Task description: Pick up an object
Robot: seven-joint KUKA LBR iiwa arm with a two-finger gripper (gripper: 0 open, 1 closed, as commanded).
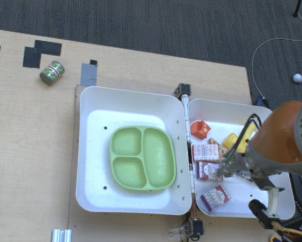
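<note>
The right bin [247, 112] holds a red object [200, 129], a yellow object [231, 139] partly behind the arm, and three small food packets: a pink-and-white one [206, 152], a dark red one [206, 171] and a red-and-white one [215, 197]. My gripper [224, 168] hangs low over the right bin, right beside the dark red packet's right edge. The grey arm with its orange band [282, 138] hides the bin's right half. I see nothing lifted off the bin floor.
A green three-compartment plate [142, 158] lies in the left bin [93, 139]. On the bench at the far left stands a small green can [51, 73] beside black markers. A grey block [89, 74] sits near the left bin's back corner.
</note>
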